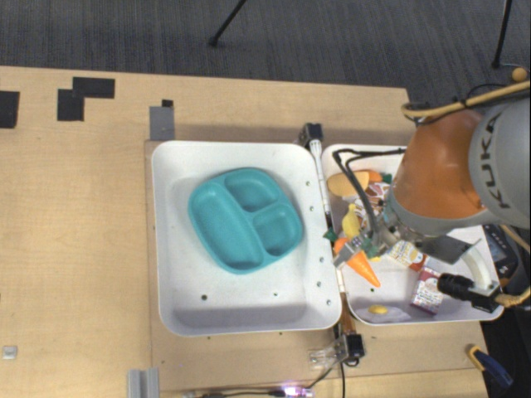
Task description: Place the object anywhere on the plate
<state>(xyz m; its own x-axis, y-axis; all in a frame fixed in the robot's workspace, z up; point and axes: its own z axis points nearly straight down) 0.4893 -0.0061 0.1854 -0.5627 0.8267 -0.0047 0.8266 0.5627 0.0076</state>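
A teal plate (245, 218) with three compartments lies in the left white bin (187, 305), and nothing rests on it. My gripper (376, 239) is low in the right bin (365, 315), at its left side, among a heap of toy foods. An orange carrot (362, 267) lies just below and left of the gripper, by the bin's left wall. A yellow piece (354, 220) sits just above and left of it. The arm's orange band (440, 168) hides the middle of that bin.
Other items in the right bin are a tan round piece (339, 185), a white packet (406, 254), a maroon-and-white box (427, 292) and a small yellow bit (377, 309). A ridge (325, 214) divides the two bins. Cables hang by the arm.
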